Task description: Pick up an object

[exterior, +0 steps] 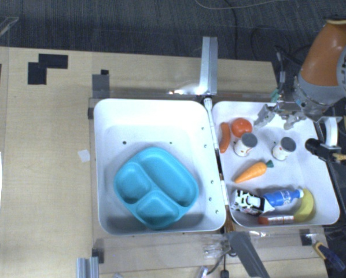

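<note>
I see two white bins side by side on the counter. The left bin (112,126) holds a blue divided plate (155,185), lying flat toward its near edge.

The right bin (329,204) holds the candidate objects. Near its far left corner lies an orange sausage-shaped piece (224,136), just beside the divider, with a round tomato (241,126) next to it. A small white jar with a dark top (244,145) touches the tomato on its near side. A second small jar (284,147) stands toward the bin's middle, apart from the first. A carrot (254,171) lies tilted in the centre. Along the near edge I see a black-and-white toy (247,201), a blue bottle (283,198), a banana (305,207) and a red marker (276,219), crowded together.

The gripper (280,117) hangs over the far edge of the right bin, beyond the second jar. Its fingers (264,117) are spread wide apart, with nothing between them. The arm (329,62) reaches in from the counter's right side.
</note>
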`<state>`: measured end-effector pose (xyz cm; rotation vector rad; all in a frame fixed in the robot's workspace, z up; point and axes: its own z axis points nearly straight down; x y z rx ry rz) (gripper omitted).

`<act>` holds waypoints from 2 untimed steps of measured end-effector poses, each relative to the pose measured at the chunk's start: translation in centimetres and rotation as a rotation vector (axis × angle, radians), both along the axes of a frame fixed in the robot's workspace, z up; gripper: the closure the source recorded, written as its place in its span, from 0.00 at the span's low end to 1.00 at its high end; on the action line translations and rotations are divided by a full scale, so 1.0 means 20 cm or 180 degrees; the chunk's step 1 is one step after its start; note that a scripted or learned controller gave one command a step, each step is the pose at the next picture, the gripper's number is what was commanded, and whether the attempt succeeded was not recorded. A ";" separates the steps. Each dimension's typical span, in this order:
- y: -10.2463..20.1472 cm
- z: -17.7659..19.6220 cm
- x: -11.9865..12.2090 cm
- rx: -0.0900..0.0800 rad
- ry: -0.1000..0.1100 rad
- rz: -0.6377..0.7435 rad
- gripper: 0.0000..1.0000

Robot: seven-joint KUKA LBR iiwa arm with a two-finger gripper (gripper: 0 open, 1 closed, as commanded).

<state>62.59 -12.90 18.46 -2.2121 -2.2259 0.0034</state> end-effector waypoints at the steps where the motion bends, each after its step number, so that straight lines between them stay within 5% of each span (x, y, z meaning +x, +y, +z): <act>1: -0.20 -0.35 -0.24 0.0000 -0.0011 0.0170 0.00; 2: -0.05 -0.48 -0.41 -0.0023 -0.0062 0.0445 0.00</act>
